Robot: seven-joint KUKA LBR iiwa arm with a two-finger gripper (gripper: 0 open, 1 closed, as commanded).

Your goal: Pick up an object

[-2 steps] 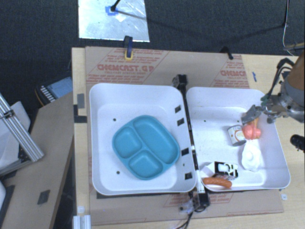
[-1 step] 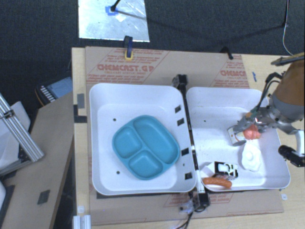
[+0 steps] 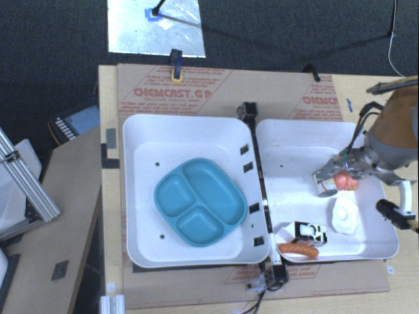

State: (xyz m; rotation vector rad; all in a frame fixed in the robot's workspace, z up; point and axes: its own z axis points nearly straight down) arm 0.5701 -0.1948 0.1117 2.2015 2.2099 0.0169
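My gripper (image 3: 329,179) is low over the right bin (image 3: 294,142), near its right side, at the end of the grey arm (image 3: 393,133) that reaches in from the right. A small pink-orange object (image 3: 347,182) sits right against the gripper on its right side; whether it is gripped I cannot tell. Just below it lies a white lumpy object (image 3: 344,217). Nearer the front edge are a small black-and-white object (image 3: 309,231) and an orange sausage-shaped object (image 3: 298,249).
The left bin (image 3: 141,241) holds a blue divided plate (image 3: 200,201). A black divider with clips (image 3: 257,175) runs between the two bins. The bins rest on a cardboard sheet (image 3: 196,90).
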